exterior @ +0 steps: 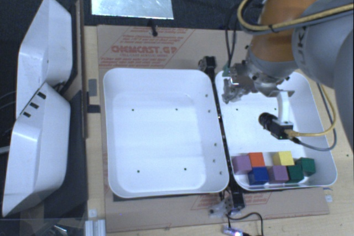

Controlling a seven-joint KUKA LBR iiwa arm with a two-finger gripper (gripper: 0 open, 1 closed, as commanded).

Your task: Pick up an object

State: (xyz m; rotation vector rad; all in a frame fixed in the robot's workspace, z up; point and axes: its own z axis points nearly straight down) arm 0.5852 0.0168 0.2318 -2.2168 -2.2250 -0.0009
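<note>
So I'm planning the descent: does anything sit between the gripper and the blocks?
Nothing visible does. The gripper hangs at the right bin's far end; bare white floor separates it from the blocks clustered along the near wall.

Two white bins, the left bin (pixel 160 130) and the right bin (pixel 323 171), sit on tan cardboard (pixel 146 50) printed with red lettering. In the right bin: pink (pixel 241 163), orange (pixel 256 159), yellow (pixel 285 158), blue (pixel 258 175), purple (pixel 278 173) and green (pixel 302 167) blocks. The grey arm (pixel 326 36) carries an orange band (pixel 282 22).

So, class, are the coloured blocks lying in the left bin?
No, the coloured blocks sit clustered at the near end of the right bin, below the gripper.
</note>
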